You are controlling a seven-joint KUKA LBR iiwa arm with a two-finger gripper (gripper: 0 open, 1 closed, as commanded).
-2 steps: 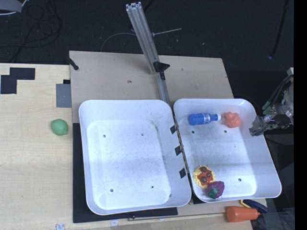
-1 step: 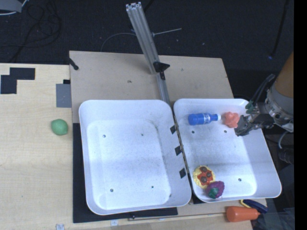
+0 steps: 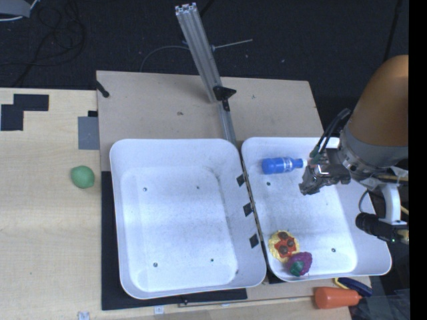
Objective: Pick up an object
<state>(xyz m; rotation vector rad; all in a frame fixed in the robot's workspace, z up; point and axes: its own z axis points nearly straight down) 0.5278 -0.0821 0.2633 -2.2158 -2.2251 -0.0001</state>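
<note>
Blue bottle (image 3: 282,165) is lying untouched at the upper middle of the right bin (image 3: 333,209), while the hand (image 3: 311,185) is hovering just beside it, gripping nothing I can see, fingers unreadable, so picking is looking not yet done.

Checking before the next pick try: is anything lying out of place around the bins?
Yes. A green ball sits on the bench left of the left bin, and an orange object lies outside the right bin, by its near corner.
</note>
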